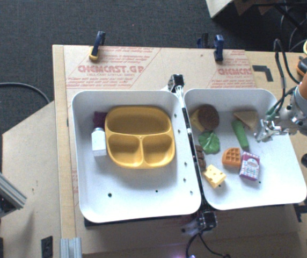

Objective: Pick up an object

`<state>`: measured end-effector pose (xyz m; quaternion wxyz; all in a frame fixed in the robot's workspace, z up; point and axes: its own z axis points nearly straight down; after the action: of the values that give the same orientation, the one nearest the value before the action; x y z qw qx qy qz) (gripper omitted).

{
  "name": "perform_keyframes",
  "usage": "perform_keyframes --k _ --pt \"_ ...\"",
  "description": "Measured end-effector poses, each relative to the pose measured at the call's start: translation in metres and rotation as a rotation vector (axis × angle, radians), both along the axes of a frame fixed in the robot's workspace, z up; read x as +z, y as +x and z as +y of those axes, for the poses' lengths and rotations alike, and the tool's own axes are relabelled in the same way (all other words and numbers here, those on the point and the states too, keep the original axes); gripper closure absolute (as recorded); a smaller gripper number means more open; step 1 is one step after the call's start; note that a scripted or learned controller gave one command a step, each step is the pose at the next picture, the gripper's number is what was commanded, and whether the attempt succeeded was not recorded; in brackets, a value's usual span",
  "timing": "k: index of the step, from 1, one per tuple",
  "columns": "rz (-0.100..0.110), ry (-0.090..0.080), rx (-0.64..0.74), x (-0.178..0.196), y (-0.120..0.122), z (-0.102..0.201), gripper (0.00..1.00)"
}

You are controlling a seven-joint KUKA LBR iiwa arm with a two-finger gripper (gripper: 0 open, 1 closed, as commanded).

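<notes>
The right bin (282,190) holds several toy foods: a brown patty (207,117), a green leaf (210,142), a long green pickle (240,134), a waffle (231,158), a pink carton (249,166), a cheese wedge (214,176) and a bread slice (246,117). My gripper (264,131) hangs over the right part of this bin, just right of the pickle and below the bread slice. Nothing visibly hangs from it.
The left bin (83,192) holds a yellow divided plate (139,136), a small white bottle (99,142) and a purple item (100,117) behind it. A brown bar (200,157) lies along the right bin's left wall. Clamps (96,45) stand at the bench's far edge.
</notes>
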<state>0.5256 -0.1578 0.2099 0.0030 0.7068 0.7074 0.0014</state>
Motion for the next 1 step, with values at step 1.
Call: perform_keyframes --k 1 --pt "0.001 0.000 0.001 0.0161 0.0011 -0.0001 1.00"
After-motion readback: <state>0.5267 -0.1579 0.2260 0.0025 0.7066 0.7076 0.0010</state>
